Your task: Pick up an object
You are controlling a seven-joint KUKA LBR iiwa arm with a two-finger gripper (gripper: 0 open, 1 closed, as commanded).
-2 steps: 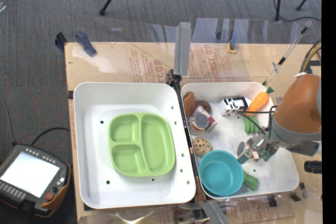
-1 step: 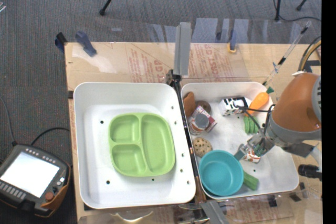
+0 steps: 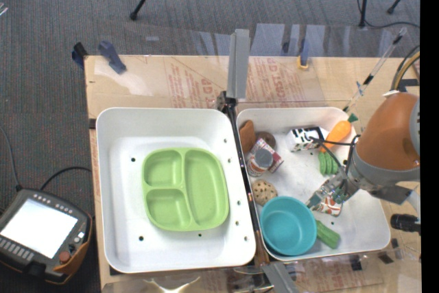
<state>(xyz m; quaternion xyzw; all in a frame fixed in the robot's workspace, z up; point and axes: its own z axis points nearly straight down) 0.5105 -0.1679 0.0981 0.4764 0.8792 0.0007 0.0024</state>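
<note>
Objects for picking lie crowded in the right bin [image 3: 374, 233], and we see the arm [image 3: 387, 137] reaching in from the right with its orange band above the wrist. Its jaws [image 3: 329, 199] sit low over a small, colourful package [image 3: 334, 206] near the middle of that bin, but we cannot tell whether they are apart or closed, nor whether they touch the package, since the wrist hides much of them.

Around that spot we find a teal bowl [image 3: 288, 224] in the near left corner of the right bin, with a green stick-like piece [image 3: 327, 235] just beside its right rim. A round, speckled cookie [image 3: 264, 191] lies just behind the bowl. Further back stand a small can with a red and white label [image 3: 263, 158] and a brown item [image 3: 247, 136] against the left wall. A black and white carton [image 3: 307, 138] lies toward the far side, and an orange carrot-shaped toy [image 3: 338, 132] with a green end [image 3: 325, 162] lies next to it, close to the arm.

In the left bin [image 3: 113, 161] we see a light green divided plate [image 3: 185, 189] with three compartments, lying flat near the centre.

Both bins rest side by side on the tabletop [image 3: 158, 82]. A handheld control pendant [image 3: 42, 233] lies on the floor at the left.
</note>
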